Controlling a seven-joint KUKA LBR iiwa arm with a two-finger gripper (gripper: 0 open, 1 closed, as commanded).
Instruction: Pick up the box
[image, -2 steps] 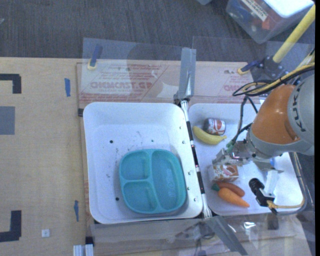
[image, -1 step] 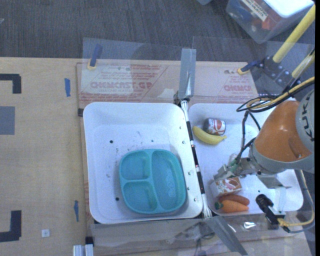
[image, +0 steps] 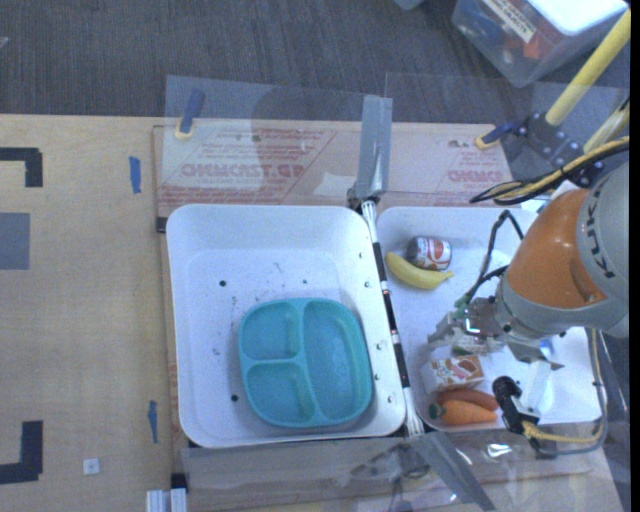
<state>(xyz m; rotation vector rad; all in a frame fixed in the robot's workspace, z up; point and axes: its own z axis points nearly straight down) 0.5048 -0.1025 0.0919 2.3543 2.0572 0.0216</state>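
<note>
The right bin (image: 570, 385) is the crowded one. Taking the box (image: 457, 372) as the landmark: it lies near the front of that bin, a small white carton with red and orange print, apparently lying flat. Touching its near edge is a carrot (image: 467, 407), orange, stretched along the bin's front wall. Well beyond the box, toward the back of the bin, a banana (image: 417, 272) lies with a small red and white can (image: 431, 251) just behind it.

Directly above the box, and overlapping its far edge, sits the end effector (image: 467, 330), a tangle of metal parts and cables under the grey wrist and orange band of the arm (image: 555, 270). How far its fingers are spread cannot be told, and nothing can be seen between them. Whether it touches the box is unclear as well.

To the left of the box, past the dividing wall, the left bin (image: 200, 250) holds a teal plate (image: 303, 362) with three compartments, set toward the front right corner. Both bins rest on the wooden table (image: 80, 300).
</note>
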